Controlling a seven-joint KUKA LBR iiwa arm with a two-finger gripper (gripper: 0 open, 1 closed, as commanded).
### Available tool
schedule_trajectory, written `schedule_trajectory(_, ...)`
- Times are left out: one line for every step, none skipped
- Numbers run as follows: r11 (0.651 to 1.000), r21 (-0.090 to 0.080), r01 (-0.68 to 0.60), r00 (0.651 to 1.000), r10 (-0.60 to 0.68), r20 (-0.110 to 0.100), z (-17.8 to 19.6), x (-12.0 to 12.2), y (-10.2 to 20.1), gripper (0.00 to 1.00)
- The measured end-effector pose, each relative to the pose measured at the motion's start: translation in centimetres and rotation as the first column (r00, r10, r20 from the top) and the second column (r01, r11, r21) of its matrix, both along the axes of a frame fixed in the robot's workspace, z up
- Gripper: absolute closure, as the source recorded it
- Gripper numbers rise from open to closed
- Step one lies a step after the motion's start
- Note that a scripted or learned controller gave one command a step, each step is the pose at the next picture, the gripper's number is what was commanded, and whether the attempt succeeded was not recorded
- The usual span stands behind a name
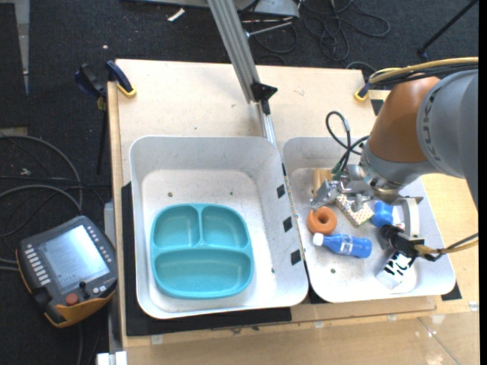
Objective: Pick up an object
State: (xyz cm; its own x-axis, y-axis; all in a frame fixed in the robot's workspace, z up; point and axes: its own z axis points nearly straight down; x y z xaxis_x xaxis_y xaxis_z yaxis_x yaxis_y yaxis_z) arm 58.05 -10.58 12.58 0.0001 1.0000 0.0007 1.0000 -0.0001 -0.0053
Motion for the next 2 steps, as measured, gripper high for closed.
schedule_trajectory(1.0,-0.001,0.0,1.0,0.0,0.006,1.3,0.2,0.0,1.0)
schedule_trajectory(1.0,-0.003,0.001,1.0,-0.001,0.011,7.1,0.1,-1.0,1.0)
